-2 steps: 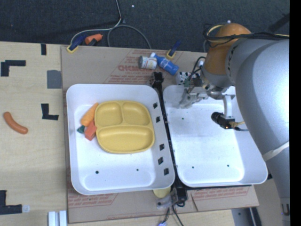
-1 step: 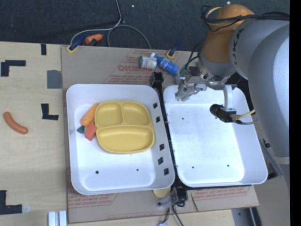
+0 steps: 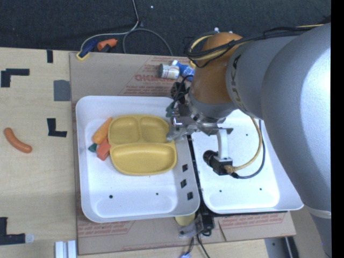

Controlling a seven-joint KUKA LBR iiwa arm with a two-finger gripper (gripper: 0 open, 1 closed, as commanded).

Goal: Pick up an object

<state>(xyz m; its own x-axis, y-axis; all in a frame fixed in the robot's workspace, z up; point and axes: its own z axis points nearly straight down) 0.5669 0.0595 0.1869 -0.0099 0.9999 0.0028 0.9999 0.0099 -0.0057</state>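
Observation:
A yellow divided plate (image 3: 141, 144) lies in the left bin (image 3: 129, 206), toward its upper middle. An orange carrot-shaped toy (image 3: 100, 131) leans against the plate's left edge, and a smaller red-orange piece (image 3: 104, 151) sits just below it. My gripper (image 3: 176, 126) hangs at the left bin's right wall, right beside the plate's upper right corner. The wrist's grey and orange body hides most of the gripper. Nothing shows held in it.
The right bin (image 3: 252, 200) sits under the arm, with a black connector and yellow cable (image 3: 217, 163) dangling over it. A sausage toy (image 3: 18, 140) lies on the bench far left. A silver and blue item (image 3: 173, 70) rests behind the bins.

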